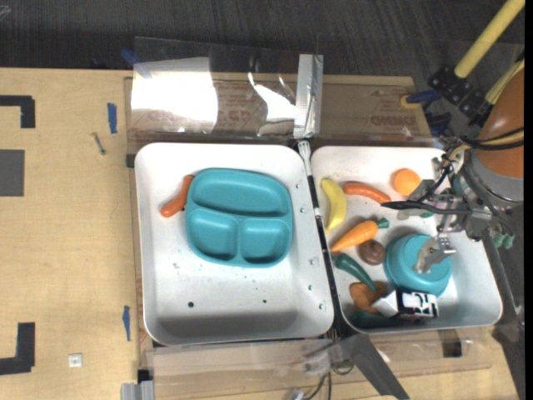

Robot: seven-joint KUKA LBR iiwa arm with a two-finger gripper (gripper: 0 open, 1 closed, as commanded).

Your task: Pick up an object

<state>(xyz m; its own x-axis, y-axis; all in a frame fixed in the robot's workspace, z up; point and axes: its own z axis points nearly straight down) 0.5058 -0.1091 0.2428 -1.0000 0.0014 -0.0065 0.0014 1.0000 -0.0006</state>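
Observation:
The right bin (pixel 481 294) holds a yellow banana (pixel 334 202), an orange carrot (pixel 356 234), a red-orange pepper (pixel 365 191), an orange fruit (pixel 406 179), a brown round piece (pixel 372 252), a green piece (pixel 350 267), a teal cup (pixel 406 267) and a black-and-white box (pixel 415 303). My gripper (pixel 435 255) reaches in from the right and hangs over the teal cup's right half, with the orange-banded wrist above it. Nothing can be seen held in it. Part of the cup is hidden beneath the gripper.
A teal divided plate (pixel 239 215) lies in the left bin (pixel 150 248), with a small orange piece (pixel 176 200) against its left edge. Clear plastic sheeting (pixel 275 98) sits behind both bins. A yellow rod (pixel 491 27) stands at the top right.

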